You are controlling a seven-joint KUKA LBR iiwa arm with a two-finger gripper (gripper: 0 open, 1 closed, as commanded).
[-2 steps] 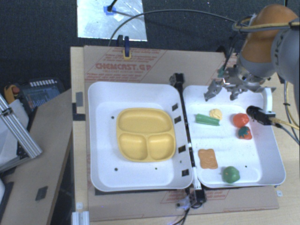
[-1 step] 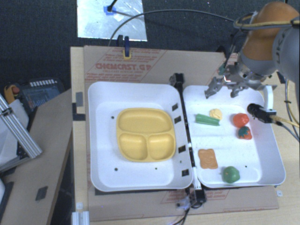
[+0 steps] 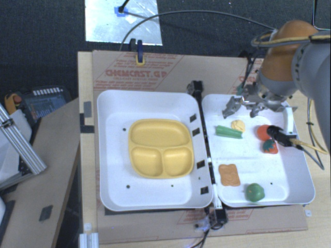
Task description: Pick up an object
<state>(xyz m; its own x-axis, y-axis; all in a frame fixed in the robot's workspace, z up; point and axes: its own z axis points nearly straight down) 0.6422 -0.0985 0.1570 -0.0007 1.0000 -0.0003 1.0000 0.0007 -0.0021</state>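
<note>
Lettering "CHEMCAST" (image 3: 135,72) is showing red on the cardboard behind the bins. You're seeing a green stick (image 3: 228,132) lying flat in the right bin (image 3: 297,172), far-left part, a yellow lump (image 3: 238,124) just beside it. The gripper (image 3: 243,107) is hovering at the bin's far edge, fingers spread, nothing between them. Bare white floor is lying open mid-bin.

Robotics lab — KUKA arm (image 3: 302,61), cardboard-topped bench (image 3: 155,68), trailing cables (image 3: 207,15)
</note>
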